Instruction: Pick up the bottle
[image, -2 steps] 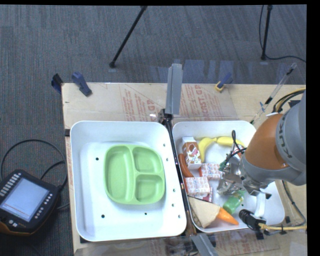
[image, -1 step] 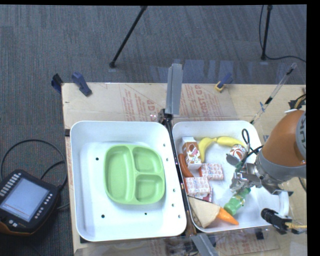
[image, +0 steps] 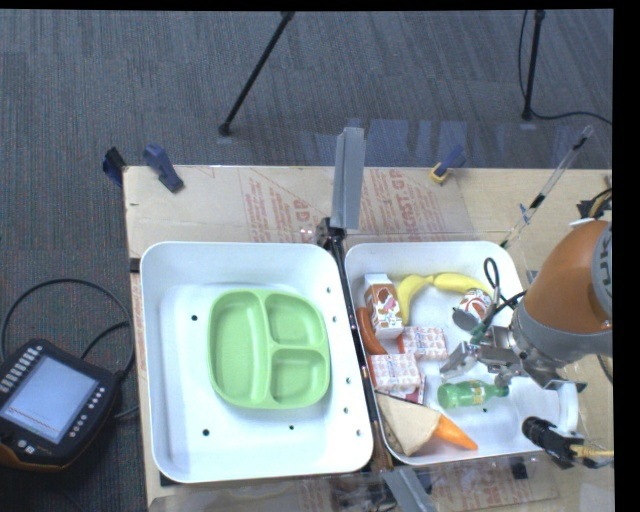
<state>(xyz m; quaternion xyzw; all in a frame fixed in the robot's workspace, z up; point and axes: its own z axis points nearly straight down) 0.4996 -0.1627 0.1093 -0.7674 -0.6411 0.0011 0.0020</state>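
Two shallow white bins side by side on a cardboard-topped bench (image: 250, 205). In the left bin (image: 165, 300), near its middle, a light-green divided plate (image: 268, 348) with three compartments, lying flat.

In the right bin (image: 420, 252), a crowd of toy food. Toward the far edge, a yellow banana (image: 440, 285), curved, with a small carton (image: 383, 305) printed red and white just beside its left end. Along the left wall, a reddish sausage-like piece (image: 368, 332). Near the middle, two red-and-white patterned boxes (image: 405, 360), touching each other. At the near edge, a tan wedge (image: 412, 425) with an orange carrot-like piece (image: 455, 434) against its right side. Near the banana's right end, a small round can (image: 474, 302), partly hidden.

Green bottle (image: 470, 394) lying on its side toward the right half of the right bin, between the boxes and the right wall, cap end pointing left.

Grey arm with orange band (image: 570, 285) reaching in from the right edge. Gripper (image: 478, 358) poised low just beyond the bottle, close to it. Fingers (image: 462, 357) spread apart, nothing between them; contact with the bottle impossible to judge.

Off the bench, on the floor at left, a teach pendant (image: 45, 402).
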